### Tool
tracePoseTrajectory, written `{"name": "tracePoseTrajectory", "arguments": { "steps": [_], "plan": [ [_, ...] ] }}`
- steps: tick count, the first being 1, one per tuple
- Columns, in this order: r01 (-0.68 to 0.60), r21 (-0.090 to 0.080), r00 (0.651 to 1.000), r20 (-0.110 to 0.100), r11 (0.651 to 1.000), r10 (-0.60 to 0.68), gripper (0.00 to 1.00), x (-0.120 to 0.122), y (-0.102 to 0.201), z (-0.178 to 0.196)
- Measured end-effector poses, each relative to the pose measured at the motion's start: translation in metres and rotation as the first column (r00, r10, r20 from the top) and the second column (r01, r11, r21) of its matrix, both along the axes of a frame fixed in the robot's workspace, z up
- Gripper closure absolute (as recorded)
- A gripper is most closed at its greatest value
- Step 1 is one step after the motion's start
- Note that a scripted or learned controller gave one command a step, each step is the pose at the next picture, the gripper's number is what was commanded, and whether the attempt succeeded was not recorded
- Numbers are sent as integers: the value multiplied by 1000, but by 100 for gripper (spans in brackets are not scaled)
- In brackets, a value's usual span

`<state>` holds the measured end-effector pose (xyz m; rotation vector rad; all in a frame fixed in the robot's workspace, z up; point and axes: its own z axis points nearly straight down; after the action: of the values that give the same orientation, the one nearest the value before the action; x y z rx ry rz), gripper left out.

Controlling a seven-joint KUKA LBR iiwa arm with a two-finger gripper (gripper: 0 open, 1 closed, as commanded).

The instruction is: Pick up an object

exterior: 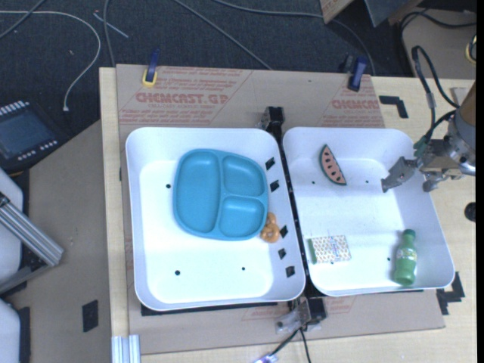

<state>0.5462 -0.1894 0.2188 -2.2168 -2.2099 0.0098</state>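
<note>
a: where is the claw [414, 174]?
b: at the right bin's [363, 225] far right rim, fingers spread, pinching nothing.
a: nearest thing?
b: likely the green bottle [405, 257], just below it, long axis running away from the claw; the watermelon slice [332, 165] lies further off to its left.

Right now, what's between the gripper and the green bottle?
Nothing: in the camera view, just bare white bin floor runs from the gripper down to the green bottle.

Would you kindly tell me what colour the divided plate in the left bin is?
The plate is light blue, seen clearly in the camera view.
</note>
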Motion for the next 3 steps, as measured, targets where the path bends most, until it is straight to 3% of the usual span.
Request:
{"name": "tracePoseTrajectory", "arguments": {
  "steps": [1,3],
  "plan": [
    [-3,-3,1000,12,1000,3,0,3,0,6],
    [-4,0,1000,5,1000,4,0,5,6,-103]
  ]
}}
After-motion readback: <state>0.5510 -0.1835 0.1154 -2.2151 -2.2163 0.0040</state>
